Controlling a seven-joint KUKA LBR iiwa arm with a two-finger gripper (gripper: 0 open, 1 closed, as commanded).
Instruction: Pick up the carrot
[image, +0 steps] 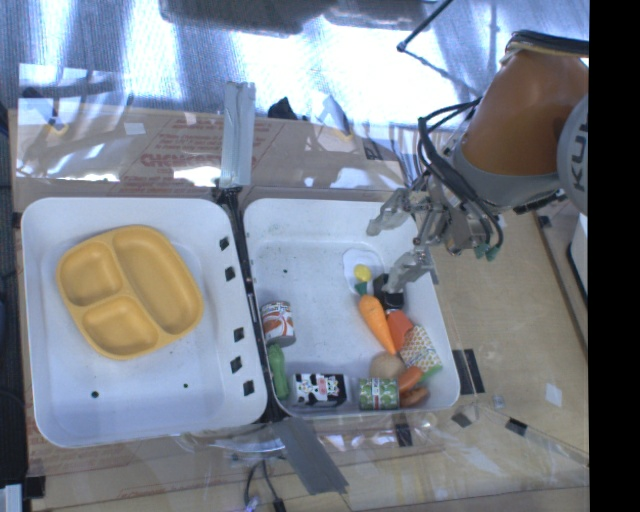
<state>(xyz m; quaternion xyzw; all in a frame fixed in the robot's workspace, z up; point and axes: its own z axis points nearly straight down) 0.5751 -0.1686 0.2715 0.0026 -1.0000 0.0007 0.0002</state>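
Whether those jaws are spread or closed I cannot tell from where I stand; the gripper (412, 262) hangs over the right bin's (300, 225) far right side, just above the carrot's (376, 322) green-tipped end, and nothing sits in it. The carrot lies slantwise in that bin, leafy end near a fried egg (361, 270), its narrow tip pointing down toward a pile of small play foods in the lower right corner. An orange-red piece (399, 327) presses against its right flank. It looks like a hard plastic toy: light, stiff, smooth and likely slippery, tapering so a pinch may squirt it out. I'd take it across the thick upper body, jaws closing across its width. Across the divider, the left bin (50, 400) holds a yellow divided plate (128, 290).
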